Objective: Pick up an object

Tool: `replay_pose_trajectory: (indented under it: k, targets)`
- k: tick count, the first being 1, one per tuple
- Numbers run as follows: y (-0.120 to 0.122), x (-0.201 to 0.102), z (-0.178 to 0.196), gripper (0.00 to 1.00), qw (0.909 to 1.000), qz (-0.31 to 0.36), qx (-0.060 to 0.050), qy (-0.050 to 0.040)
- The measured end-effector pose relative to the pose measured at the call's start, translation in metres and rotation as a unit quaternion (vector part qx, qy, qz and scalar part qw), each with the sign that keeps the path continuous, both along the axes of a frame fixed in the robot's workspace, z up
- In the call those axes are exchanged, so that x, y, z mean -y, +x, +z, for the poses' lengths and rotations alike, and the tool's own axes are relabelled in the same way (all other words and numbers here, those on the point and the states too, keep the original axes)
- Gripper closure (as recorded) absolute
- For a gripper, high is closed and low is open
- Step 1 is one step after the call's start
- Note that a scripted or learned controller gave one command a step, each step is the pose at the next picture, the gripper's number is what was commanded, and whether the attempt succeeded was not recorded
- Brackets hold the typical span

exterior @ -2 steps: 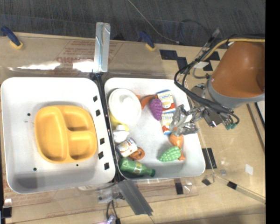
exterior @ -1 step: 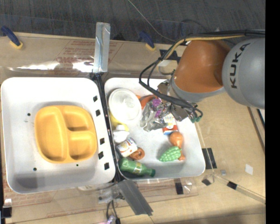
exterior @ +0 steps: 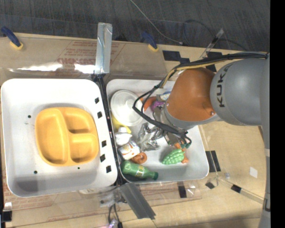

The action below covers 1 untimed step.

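Observation:
My gripper [exterior: 150, 137] reaches down into the middle of the right bin [exterior: 197, 164], under the orange wrist band [exterior: 192, 95]. Just to its left lie a white item [exterior: 123, 139] and a small orange-and-white toy [exterior: 132, 151]. A green bumpy toy [exterior: 173, 156] with orange bits lies to its lower right. Along the bin's front wall lies a green bottle [exterior: 139, 171]. At the bin's back left stands a white bowl [exterior: 123, 103], with a yellow piece [exterior: 121, 123] in front of it. A purple-and-orange item [exterior: 153, 104] peeks out beside the wrist. The wrist hides the bin's back right part.
The left bin [exterior: 14, 99] holds a yellow divided tray [exterior: 66, 136]. A narrow black divider [exterior: 106, 127] separates the two bins. Cables [exterior: 199, 63] run from the wrist over the bench's back edge.

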<state>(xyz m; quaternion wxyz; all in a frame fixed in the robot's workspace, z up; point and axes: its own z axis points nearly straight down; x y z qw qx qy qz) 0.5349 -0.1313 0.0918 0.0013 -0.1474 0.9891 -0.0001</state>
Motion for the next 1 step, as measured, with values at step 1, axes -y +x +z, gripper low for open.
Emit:
replay_pose_trajectory:
  k: [1]
  targets:
    - [0.0474,-0.0285,0.0014,1.0,1.0,-0.004,0.0,-0.0027]
